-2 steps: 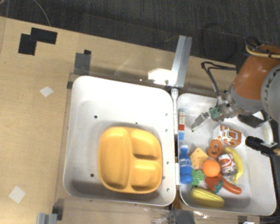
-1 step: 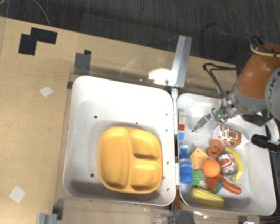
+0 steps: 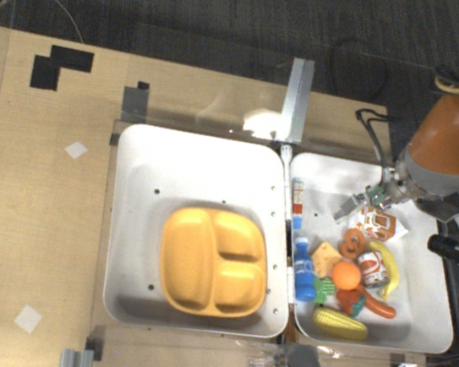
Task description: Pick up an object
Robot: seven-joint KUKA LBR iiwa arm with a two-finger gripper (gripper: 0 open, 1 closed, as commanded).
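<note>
My gripper (image 3: 365, 203) hangs over the back of the right bin (image 3: 425, 332), below the orange band of the arm (image 3: 443, 138). Just in front of it lies a white and orange packet (image 3: 377, 224); I cannot tell whether the two touch. Closer to the bin's front is a pile of toy food: a brown pretzel (image 3: 353, 241), a yellow cheese wedge (image 3: 325, 258), an orange ball (image 3: 346, 275), a red can (image 3: 371, 269), a banana (image 3: 390, 271), a red sausage (image 3: 379, 308) and a corn cob (image 3: 340, 323).
A blue bottle (image 3: 303, 277) and a red and white tube (image 3: 297, 199) lie along the right bin's left wall. The left bin (image 3: 141, 174) holds a yellow divided plate (image 3: 213, 261). A metal post (image 3: 297, 103) stands behind the wall between the bins.
</note>
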